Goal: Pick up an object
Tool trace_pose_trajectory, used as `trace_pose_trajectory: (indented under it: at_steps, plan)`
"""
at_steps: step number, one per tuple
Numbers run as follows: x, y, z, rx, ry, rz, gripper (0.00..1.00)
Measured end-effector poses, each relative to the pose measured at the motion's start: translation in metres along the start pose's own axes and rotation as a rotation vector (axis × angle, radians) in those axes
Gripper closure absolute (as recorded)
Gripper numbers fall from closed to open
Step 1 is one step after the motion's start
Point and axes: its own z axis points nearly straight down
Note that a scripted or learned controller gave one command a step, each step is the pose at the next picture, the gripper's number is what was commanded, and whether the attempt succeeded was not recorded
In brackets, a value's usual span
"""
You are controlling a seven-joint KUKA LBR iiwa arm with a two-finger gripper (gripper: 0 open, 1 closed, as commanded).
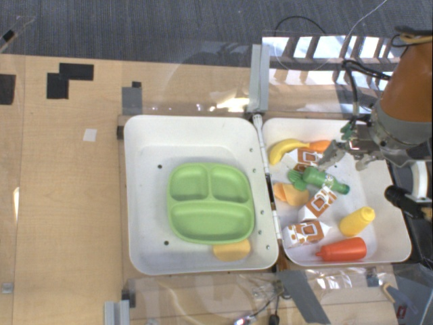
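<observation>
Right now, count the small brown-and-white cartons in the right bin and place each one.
3. One carton lies beside the banana, one mid-bin, one at the near-left corner beside the red bottle. More may hide under the pincer.

- Two bins side by side on the bench (61, 202): left bin (145, 181), right bin (399, 242).
- In left bin: divided plate (210, 203) at centre; rounded food piece (232, 250) touching its near edge.
- In right bin: banana (284, 149) at far left; cartons (308, 232) and wedge (289, 193) toward centre; two bottles (357, 221) at near right, side by side.
- Arm (406, 107) entering from right, over far right corner of right bin.
</observation>
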Motion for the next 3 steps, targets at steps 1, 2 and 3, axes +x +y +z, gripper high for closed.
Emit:
trace_pose_trajectory:
  at_steps: [1, 2, 3]
  plan:
    - [0.001, 0.072, 0.119, -0.024, -0.004, 0.024, 0.00]
    - [0.029, 0.084, 0.052, -0.003, -0.001, 0.119, 0.00]
    - [0.003, 0.090, 0.112, -0.021, -0.002, 0.082, 0.00]
